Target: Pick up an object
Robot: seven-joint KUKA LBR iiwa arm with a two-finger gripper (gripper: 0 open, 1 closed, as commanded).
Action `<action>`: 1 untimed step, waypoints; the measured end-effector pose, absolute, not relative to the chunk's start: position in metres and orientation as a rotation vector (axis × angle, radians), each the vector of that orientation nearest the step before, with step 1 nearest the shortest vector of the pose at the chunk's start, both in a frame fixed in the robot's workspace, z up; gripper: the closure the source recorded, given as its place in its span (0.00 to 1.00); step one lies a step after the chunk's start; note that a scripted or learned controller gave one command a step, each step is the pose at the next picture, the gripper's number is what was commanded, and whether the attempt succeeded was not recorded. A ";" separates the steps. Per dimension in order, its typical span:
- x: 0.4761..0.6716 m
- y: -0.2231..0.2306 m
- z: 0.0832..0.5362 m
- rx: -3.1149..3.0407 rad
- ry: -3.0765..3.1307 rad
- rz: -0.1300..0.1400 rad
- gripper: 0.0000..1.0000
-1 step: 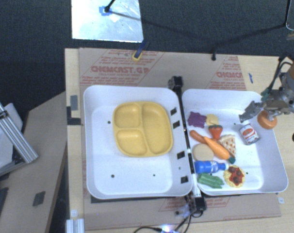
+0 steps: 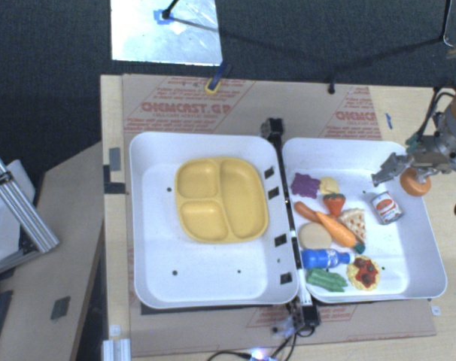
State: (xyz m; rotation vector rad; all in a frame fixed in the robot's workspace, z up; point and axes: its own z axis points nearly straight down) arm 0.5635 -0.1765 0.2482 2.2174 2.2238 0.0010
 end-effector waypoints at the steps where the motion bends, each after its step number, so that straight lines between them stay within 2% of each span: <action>1: 0.558 -0.185 0.192 2.222 2.224 -0.003 0.00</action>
